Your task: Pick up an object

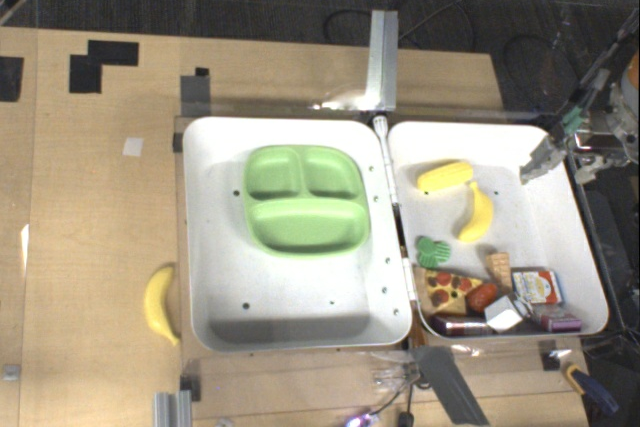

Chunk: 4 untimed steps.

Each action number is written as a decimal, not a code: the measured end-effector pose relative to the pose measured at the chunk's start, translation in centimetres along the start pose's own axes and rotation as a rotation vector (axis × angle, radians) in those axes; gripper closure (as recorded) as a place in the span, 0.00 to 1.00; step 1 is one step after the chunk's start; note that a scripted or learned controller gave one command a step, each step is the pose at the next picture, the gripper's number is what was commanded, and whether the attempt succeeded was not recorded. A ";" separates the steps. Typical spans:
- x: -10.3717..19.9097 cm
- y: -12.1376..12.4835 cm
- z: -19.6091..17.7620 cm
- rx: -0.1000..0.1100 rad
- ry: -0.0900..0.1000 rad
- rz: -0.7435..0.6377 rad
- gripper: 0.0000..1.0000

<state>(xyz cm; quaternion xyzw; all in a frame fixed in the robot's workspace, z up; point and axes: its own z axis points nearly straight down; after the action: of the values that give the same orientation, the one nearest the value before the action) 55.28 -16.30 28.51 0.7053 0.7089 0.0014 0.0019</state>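
On the right side of the wooden table (90,215), I see two shallow white bins side by side. Over the far right edge of the right white bin (520,215) hangs my end effector (545,158), a grey metal piece pointing down and left toward the bin wall; I cannot tell whether it is spread or pressed together, and I see nothing between its tips.

Pickable things lie in that right bin. Toward the far side rests a short yellow corn-like toy (445,177), and just beside it, a little nearer, a curved yellow plastic banana (477,213). Near the left wall sits a small green leafy toy (433,252). Along the near wall a cluster crowds together: a flat pizza-slice toy with red dots (450,290), a small brown block (498,266), a red-and-white printed box (537,287), a white piece (504,317) and a purple bar (562,322).

Lying in the left white bin (215,215) is a light green plastic divided plate (303,197), resting toward the far side.

Outside the bins, on the table just left of the left bin, lies a second yellow banana (160,303).
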 end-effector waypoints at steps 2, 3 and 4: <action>4.4 4.5 19.6 -0.009 0.000 0.005 0.00; 4.3 -1.0 11.8 -0.001 0.001 -0.151 0.00; 7.1 2.9 19.5 -0.009 -0.002 -0.283 0.00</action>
<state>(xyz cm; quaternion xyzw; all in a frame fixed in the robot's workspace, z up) 58.19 -9.22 9.03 0.5983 0.8012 0.0037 0.0058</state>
